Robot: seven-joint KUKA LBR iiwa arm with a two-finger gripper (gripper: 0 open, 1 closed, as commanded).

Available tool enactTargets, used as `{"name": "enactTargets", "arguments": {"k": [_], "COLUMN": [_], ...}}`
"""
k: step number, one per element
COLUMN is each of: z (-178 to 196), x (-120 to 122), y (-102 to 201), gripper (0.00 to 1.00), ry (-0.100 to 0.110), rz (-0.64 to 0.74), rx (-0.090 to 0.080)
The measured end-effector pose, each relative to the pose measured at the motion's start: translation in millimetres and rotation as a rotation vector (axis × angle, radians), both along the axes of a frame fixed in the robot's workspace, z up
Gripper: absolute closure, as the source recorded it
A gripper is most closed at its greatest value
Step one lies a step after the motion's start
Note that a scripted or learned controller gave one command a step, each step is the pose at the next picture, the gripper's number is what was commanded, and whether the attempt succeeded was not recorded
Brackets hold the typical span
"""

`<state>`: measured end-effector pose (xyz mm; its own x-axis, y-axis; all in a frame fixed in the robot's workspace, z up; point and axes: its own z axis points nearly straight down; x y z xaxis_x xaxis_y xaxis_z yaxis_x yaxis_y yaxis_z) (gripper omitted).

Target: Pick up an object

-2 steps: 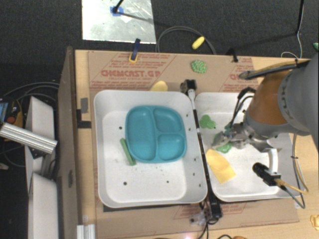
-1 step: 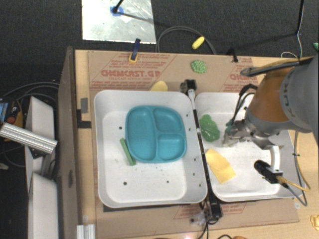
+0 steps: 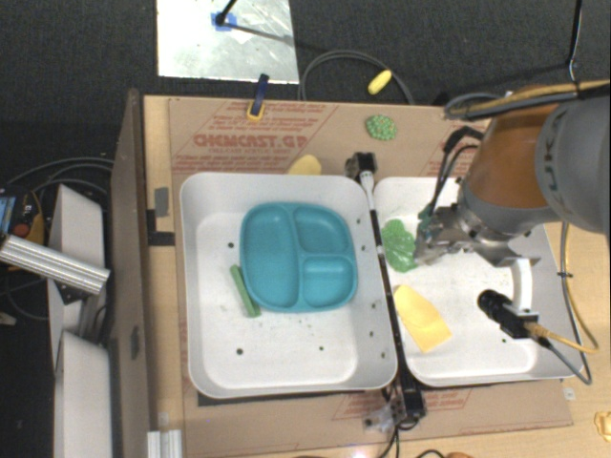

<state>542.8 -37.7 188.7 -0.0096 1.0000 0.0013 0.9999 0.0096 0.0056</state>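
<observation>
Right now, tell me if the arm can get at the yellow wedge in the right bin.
Probably yes. The yellow wedge lies flat in the right bin, nothing on top of it. The pincer hovers just above it in the view, by the green object, so only a short move is needed.

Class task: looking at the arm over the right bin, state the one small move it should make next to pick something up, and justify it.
Probably lower slightly onto the green object: the gripper sits right beside it in the right bin, closer than the yellow piece.
</observation>
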Motion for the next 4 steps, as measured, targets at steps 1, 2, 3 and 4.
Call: {"name": "enactTargets", "arguments": {"k": [1, 2, 3, 4], "z": [-4, -82, -104, -102], "x": [0, 8, 89, 128], "y": [-3, -64, -118, -170], "gripper": [0.0, 0.0, 0.0, 0.0], "ry": [0.004, 0.007, -0.003, 0.004], "rz": [-0.006, -0.012, -0.006, -0.008], "rx": [-0.001, -0.003, -0.006, 0.001]}}
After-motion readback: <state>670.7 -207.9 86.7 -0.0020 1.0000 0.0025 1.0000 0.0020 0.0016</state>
